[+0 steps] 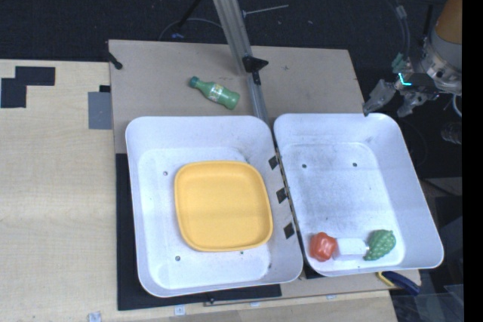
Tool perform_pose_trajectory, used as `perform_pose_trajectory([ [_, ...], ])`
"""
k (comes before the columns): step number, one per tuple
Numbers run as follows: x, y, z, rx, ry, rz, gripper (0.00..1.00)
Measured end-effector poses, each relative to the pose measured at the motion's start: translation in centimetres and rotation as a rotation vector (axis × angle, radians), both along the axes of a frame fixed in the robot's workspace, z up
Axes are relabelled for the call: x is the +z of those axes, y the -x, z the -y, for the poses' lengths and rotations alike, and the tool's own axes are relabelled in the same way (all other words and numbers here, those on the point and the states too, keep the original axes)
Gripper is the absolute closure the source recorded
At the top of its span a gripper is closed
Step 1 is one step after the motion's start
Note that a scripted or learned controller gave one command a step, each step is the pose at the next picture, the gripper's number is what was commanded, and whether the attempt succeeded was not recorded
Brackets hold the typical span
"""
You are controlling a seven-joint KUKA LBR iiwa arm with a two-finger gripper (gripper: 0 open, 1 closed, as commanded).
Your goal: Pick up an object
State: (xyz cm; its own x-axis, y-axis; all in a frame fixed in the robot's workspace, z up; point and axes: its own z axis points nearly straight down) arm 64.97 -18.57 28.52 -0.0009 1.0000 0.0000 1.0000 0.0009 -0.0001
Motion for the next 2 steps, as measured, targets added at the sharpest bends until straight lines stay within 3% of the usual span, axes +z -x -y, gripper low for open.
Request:
perform_pose_trajectory([
  [1, 0.0, 0.0, 0.0, 0.0, 0.0, 0.0, 0.0],
  [2, -4.4, -0.5, 0.1, 0.0, -0.001, -0.004, 0.0],
])
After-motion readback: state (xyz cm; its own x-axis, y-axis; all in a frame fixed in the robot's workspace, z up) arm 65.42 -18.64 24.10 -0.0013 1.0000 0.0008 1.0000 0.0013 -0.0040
